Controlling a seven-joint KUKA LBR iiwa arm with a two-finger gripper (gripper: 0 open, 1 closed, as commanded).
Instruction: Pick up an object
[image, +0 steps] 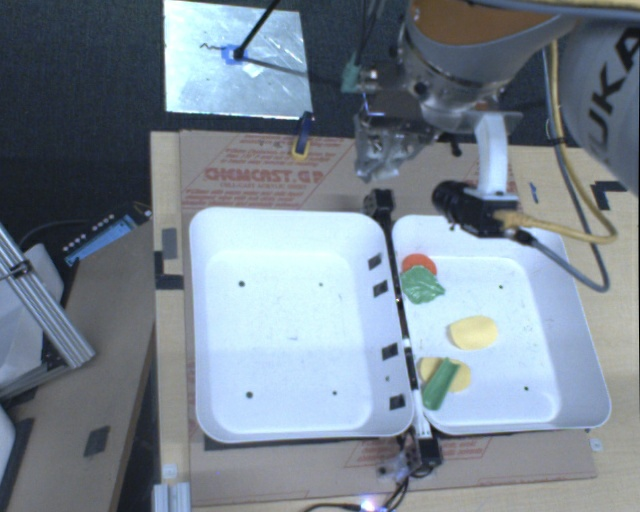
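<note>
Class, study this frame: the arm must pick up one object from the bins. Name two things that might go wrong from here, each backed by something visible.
1. The orange piece and green leafy piece touch, close to the right bin's dividing wall, so a grasp may take both or hit the wall.
2. The yellow piece looks smooth and rounded, so it may slip out.
The gripper hangs above the bins' far edge.
</note>
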